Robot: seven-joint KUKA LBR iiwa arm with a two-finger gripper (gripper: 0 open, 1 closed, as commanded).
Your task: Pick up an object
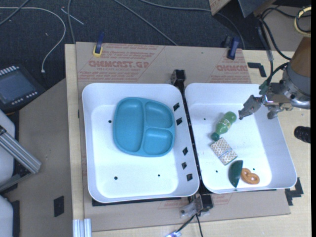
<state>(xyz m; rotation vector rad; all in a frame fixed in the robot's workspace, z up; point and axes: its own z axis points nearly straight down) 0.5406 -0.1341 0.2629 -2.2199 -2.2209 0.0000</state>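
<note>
Claw (pixel 258 109) spread wide, gripping nothing, green bottle (pixel 224 123) just left, right bin (pixel 281 147).

Table (pixel 74 132) was brown printed cardboard sheet, clamped at far edge. Two shallow white plastic bins sat side by side on it: left (pixel 98 177), right (pixel 281 152).

The light is even and bright from above, and the white bins (pixel 136 189) shine almost without detail. Left of the gripper (pixel 258 108) the small objects throw only soft shadows. The whole picture is slightly soft, perhaps from low resolution.
</note>
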